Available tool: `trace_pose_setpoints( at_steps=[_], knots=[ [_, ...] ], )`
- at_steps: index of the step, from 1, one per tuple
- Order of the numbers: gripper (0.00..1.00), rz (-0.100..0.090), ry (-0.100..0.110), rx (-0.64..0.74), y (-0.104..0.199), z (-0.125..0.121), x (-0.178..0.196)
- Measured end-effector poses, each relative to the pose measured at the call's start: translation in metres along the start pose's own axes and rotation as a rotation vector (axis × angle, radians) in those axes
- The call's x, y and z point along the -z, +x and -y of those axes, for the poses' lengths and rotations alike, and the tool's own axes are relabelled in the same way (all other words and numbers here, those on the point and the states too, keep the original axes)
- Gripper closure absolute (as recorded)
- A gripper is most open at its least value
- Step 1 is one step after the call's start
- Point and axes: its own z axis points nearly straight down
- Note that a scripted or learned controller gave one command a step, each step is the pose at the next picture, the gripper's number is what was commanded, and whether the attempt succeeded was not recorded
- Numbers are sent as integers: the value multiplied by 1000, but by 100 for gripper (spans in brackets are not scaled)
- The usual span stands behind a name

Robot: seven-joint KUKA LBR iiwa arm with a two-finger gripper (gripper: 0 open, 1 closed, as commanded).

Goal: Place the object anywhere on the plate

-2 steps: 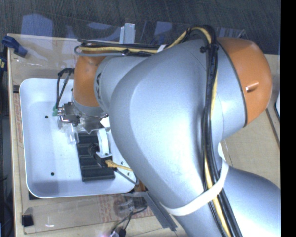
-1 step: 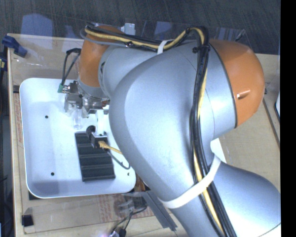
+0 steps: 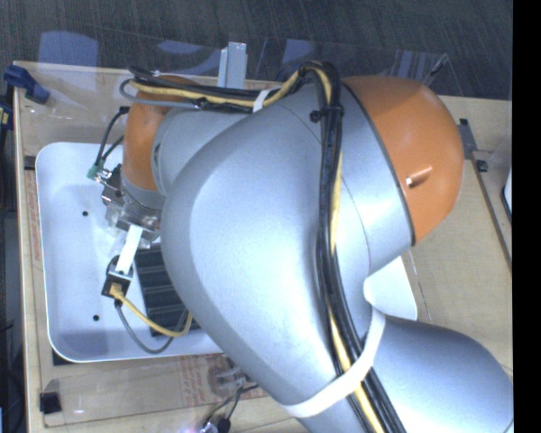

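Observation:
My gripper (image 3: 117, 197) hangs low over the back left part of the left white bin (image 3: 59, 242), below the orange wrist band (image 3: 140, 147). A dark ribbed slab (image 3: 160, 289) lies on the bin floor just right of the gripper, and its right side runs under the arm. The big grey arm (image 3: 288, 242) covers the rest of this bin and nearly all of the right bin, hiding whatever lies there.
Bare white floor shows along the left bin's left wall and front left corner (image 3: 81, 332). The wooden bench edge (image 3: 22, 197) runs down the left. Clamps and a blue clip (image 3: 22, 81) sit at the bench's back left.

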Motion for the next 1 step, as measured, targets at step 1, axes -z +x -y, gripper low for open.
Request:
trace_pose_setpoints(
  at_steps=[1],
  knots=[
    [100,0,-2,471,-26,-37,26]
  ],
)
